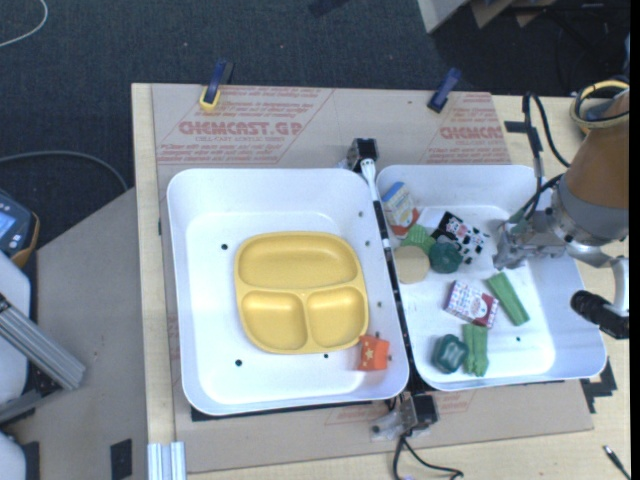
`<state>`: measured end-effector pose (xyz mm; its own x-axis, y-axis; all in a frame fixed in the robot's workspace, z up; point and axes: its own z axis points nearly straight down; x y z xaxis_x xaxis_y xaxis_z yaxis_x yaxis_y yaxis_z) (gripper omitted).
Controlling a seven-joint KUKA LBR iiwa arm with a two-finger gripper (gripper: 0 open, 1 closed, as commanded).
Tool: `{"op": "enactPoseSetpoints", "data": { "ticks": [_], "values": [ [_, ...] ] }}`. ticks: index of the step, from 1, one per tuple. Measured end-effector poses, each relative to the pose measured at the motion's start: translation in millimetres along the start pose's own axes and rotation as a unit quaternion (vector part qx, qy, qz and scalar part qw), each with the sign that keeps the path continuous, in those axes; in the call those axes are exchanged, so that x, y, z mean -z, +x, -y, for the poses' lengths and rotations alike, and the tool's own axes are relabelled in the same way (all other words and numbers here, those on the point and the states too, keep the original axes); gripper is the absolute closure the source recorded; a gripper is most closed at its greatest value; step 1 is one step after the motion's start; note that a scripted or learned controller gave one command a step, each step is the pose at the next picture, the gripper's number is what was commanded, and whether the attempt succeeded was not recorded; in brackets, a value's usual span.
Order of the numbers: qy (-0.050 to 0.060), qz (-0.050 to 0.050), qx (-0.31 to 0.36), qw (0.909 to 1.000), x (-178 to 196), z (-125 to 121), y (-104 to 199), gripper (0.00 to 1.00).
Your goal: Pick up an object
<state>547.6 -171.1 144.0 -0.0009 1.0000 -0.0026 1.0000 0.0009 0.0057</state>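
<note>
- The grey two-finger gripper (508, 249) is hovering low over the right white plastic bin (560, 360), near its 3 o'clock wall; whether it is gripping anything, or how wide it stands, I cannot tell.
- The nearest candidate, judging by closeness, is the flat green plastic bar (508, 299), lying just at 6 o'clock from the gripper, its long axis running from 11 to 5 o'clock.
- A black-and-white spotted toy (459, 234) is sitting at 9 o'clock from the gripper, close by.
- A small glossy red-and-white packet (471, 304) is resting at 7 o'clock, beside the bar.
- A round dark-green lump (445, 258) and a pale tan disc (411, 265) are lying further toward 9 o'clock.
- In the left white bin (200, 268), a smooth yellow three-compartment plate (300, 290) is sitting centrally, with a small orange block (373, 353) at its 5 o'clock corner.
</note>
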Motion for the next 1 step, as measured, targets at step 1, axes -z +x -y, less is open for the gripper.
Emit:
{"op": "enactPoseSetpoints", "data": {
  "ticks": [1],
  "values": [
    [-0.001,0.000,0.001,1.0000,54.3,-7.9,8.6,1.00]
  ]
}}
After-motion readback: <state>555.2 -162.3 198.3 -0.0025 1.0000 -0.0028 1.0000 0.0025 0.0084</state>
